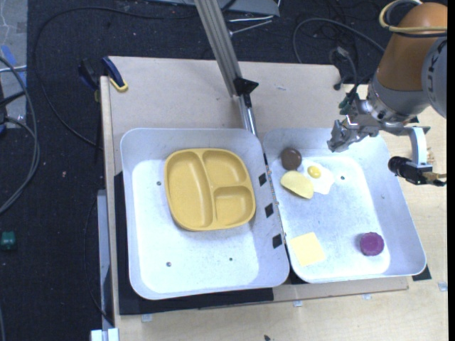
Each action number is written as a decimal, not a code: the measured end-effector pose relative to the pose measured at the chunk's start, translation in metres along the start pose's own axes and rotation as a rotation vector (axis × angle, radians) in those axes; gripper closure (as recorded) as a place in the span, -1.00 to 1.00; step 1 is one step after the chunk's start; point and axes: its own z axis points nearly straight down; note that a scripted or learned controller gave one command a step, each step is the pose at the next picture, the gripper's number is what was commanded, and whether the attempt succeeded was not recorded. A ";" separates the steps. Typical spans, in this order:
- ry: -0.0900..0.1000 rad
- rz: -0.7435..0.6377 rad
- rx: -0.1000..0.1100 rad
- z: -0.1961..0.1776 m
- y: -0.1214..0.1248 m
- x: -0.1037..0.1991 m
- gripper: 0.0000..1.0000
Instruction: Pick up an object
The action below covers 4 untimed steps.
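Gripper (342,139) at far rim of right bin (398,212), fingers angled down-left, nothing between them; gap cannot be judged. Brown ball (290,158) left of gripper. Pale yellow wedge (297,185) down-left, long axis running upper-left to lower-right. Fried egg (318,177) touching wedge. Arm enters from right, wrist bent downward.

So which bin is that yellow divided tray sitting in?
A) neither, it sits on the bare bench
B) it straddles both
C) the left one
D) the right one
C: the yellow divided tray lies wholly inside the left bin, apart from the small food pieces such as the purple piece in the right bin.
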 end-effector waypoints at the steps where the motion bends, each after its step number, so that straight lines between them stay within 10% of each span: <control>1: 0.001 0.000 0.001 -0.008 -0.001 0.055 1.00; 4: 0.001 -0.001 0.002 -0.023 -0.034 0.206 1.00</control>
